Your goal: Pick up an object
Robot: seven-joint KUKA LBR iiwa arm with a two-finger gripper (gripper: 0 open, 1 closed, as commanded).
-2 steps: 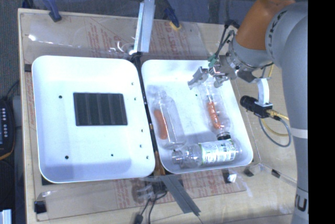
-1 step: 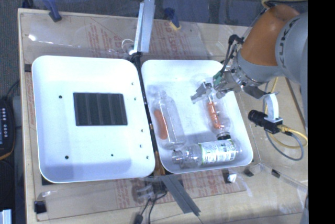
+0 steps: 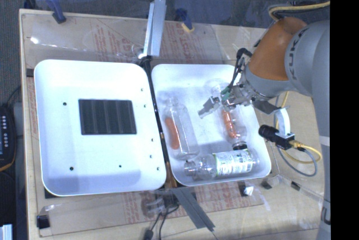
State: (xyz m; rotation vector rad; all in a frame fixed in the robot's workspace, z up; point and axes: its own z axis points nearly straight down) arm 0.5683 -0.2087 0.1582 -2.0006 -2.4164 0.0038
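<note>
I'm hanging my claw (image 3: 212, 105) over the shallow white right-hand bin (image 3: 168, 73), can't tell its state, w/ a clear plastic bottle holding an orange insert (image 3: 231, 124) lying just beside it, another such bottle (image 3: 175, 127) nearer the bin's left wall & a white-labelled bottle (image 3: 224, 164) along its near wall.

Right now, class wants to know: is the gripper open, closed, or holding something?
Gripper: above the right bin, next to the clear bottle with orange contents; open or closed cannot be told, and nothing is seen between its fingers.
</note>
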